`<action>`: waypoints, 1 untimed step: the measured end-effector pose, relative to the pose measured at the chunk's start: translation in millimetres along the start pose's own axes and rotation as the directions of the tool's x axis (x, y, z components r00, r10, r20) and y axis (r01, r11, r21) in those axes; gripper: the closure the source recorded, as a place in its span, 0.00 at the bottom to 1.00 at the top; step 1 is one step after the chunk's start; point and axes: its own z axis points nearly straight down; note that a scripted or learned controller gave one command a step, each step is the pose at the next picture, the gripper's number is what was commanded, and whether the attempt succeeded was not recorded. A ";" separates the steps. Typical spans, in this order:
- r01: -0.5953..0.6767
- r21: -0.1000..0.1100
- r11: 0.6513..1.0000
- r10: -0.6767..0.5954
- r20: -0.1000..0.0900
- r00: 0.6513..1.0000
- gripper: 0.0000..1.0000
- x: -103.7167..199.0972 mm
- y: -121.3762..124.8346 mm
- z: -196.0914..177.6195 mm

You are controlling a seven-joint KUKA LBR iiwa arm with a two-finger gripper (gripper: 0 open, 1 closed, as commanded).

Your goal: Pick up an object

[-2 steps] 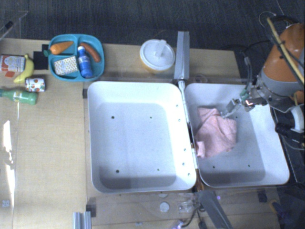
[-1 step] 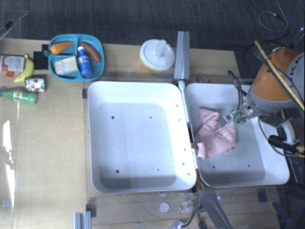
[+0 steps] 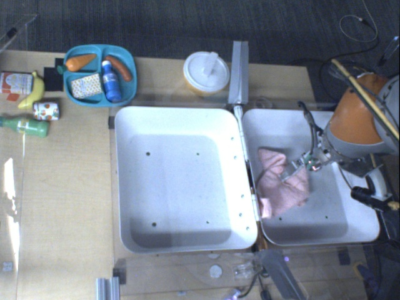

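Note:
A crumpled pink cloth (image 3: 278, 185) lies in the right bin (image 3: 350, 220), against its left wall. My gripper (image 3: 296, 168) reaches in from the right, low over the cloth's right upper edge, its fingertips touching or just above the fabric. The grey arm with its orange band (image 3: 355, 117) rises behind it at the right edge. The left bin (image 3: 181, 180) holds nothing I can see.
A blue divided tray (image 3: 100, 74) with toy food sits at the back left, with a banana, a can and a green bottle (image 3: 25, 125) beside it. A white lidded cup (image 3: 206, 72) stands behind the bins. A metal divider (image 3: 237, 74) runs between them.

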 end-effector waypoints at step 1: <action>0.040 -0.001 0.999 -0.040 0.000 0.999 0.00 7.2 -17.6 -0.4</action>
